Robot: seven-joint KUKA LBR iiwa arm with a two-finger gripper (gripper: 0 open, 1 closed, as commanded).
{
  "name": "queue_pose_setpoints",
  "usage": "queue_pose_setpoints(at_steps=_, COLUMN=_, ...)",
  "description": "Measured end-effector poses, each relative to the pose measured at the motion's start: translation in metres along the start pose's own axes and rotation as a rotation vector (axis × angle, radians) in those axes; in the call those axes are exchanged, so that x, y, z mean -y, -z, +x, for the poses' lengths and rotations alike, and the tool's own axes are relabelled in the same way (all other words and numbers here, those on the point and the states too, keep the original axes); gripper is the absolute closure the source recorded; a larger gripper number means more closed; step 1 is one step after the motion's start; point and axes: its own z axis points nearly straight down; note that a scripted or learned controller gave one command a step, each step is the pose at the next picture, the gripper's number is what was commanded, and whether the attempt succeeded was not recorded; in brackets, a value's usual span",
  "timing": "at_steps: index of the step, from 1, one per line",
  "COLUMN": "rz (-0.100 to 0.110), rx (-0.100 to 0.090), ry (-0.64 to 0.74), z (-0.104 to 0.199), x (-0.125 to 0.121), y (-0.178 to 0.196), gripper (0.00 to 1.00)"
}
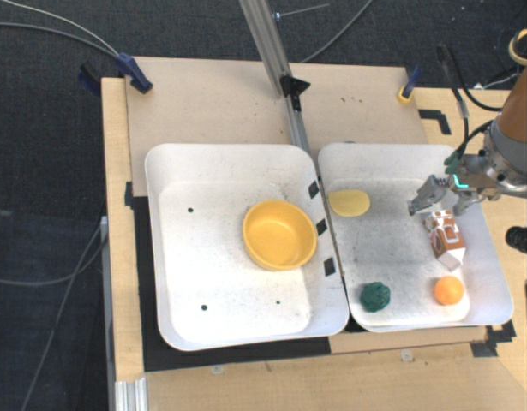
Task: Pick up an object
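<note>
Grey end effector (438, 202), fingers spread, above carton (445, 237) in right bin (494, 272); orange ball (449, 291) and green lump (374, 295) nearby.

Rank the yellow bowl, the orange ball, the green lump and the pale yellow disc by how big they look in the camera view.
1. yellow bowl, clearly the largest
2. pale yellow disc
3. green lump and orange ball: the two look nearly alike, the lump perhaps slightly bigger, so I would not rank them apart.

Two bins (237, 165); one bowl (279, 234) — four small objects (374, 295).
</note>
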Motion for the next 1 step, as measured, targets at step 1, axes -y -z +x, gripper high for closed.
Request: queue_pose_setpoints(at_steps=1, rz=-0.001, rx=0.0, ry=0.0, z=-0.0001, x=-0.0002, y=0.0003, gripper=0.0)
